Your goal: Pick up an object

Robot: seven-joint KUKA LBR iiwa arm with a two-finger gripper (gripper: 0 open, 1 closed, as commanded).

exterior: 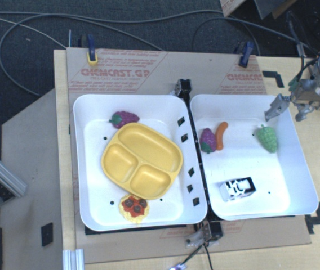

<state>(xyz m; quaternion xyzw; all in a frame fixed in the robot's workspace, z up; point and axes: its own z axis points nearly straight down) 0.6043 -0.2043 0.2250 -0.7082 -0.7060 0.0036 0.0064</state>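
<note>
Left bin [87, 151]: yellow divided plate [142, 160], purple grapes [124, 117] at its upper edge, small pizza [134, 207] below. Right bin [295, 179]: purple grapes [207, 140] touching orange carrot [221, 135], green grapes [267, 138], black-and-white block [237, 188]. End effector [288, 109] over upper right rim, fingers spread.

You see two white bins side by side. In the left bin [87, 151] a yellow tray [142, 160] with three sections lies flat and tilted. Purple grapes [124, 117] touch its top edge, and a little pizza [134, 207] touches its bottom edge. In the right bin [295, 190] a second purple bunch [207, 140] lies next to an orange carrot [221, 135], touching it. A green bunch [267, 138] lies near the right wall. A black and white block [238, 188] lies lower down.
</note>
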